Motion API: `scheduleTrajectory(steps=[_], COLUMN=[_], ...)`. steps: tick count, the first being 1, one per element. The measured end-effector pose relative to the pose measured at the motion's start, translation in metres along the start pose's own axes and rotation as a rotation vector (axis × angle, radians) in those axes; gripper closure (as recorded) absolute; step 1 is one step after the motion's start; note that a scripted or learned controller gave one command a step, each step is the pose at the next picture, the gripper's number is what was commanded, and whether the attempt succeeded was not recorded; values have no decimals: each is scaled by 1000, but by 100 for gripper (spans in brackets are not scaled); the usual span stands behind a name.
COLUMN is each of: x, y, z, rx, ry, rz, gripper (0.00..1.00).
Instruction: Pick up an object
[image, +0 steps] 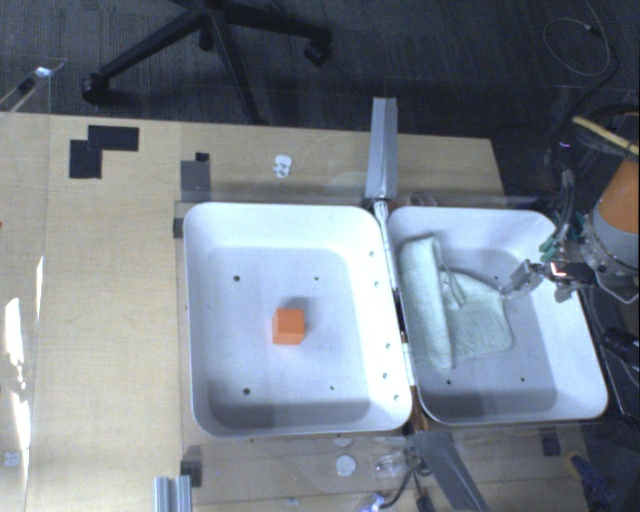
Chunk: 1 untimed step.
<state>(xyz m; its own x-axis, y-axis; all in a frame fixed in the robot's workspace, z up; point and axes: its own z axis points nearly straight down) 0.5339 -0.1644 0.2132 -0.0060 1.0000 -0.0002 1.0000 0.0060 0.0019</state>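
- Two white bins on the tabletop.
- Left bin: one orange block, middle.
- Right bin: one pale cloth, partly rolled.
- My claw: at the cloth's right edge; grip state I cannot tell.

Two white bins: left bin, right bin, side by side on wooden bench. Metal divider post between them at back. Black tape marks on bench. Office chair base on dark carpet beyond.
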Motion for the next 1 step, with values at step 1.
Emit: scheduleTrajectory(steps=[1], x=[-18], y=[44], z=[118], rx=[-4], ry=[-1], rz=[-158], gripper=[0])
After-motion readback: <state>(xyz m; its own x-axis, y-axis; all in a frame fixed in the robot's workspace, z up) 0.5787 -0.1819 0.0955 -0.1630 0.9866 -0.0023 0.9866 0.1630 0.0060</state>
